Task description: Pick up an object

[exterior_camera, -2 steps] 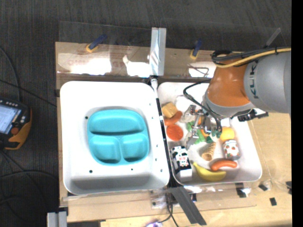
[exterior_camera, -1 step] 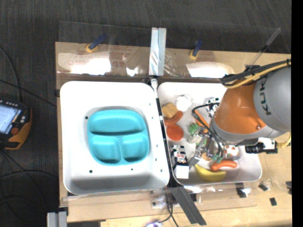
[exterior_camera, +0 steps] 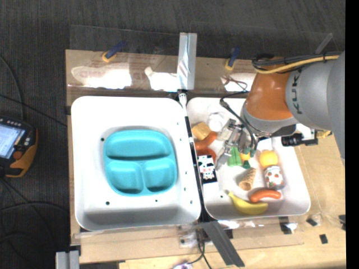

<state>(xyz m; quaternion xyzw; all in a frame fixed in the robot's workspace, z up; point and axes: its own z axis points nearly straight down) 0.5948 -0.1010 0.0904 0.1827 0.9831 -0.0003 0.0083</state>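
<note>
The arm (exterior_camera: 291, 94) reaches in from the right over the right bin (exterior_camera: 300, 198), and its gripper (exterior_camera: 234, 144) hangs low among the toys in the bin's far-left part; whether it stands wide or narrow cannot be told from this slant, and nothing can be seen held in it. The closest candidates lie right around it: a green piece (exterior_camera: 240, 158) just on its near-right side, and an orange-brown item (exterior_camera: 201, 131) with a red one (exterior_camera: 205, 144) close on its left. Farther toward the near edge sit an ice-cream cone (exterior_camera: 247, 179), a sausage (exterior_camera: 265, 195) and a banana (exterior_camera: 248, 205), whose long axis runs left to right. The left bin (exterior_camera: 84, 206) holds a blue divided tray (exterior_camera: 140, 160). Judging by position, the green piece needs the shortest move, a slight shift near and right.
</note>
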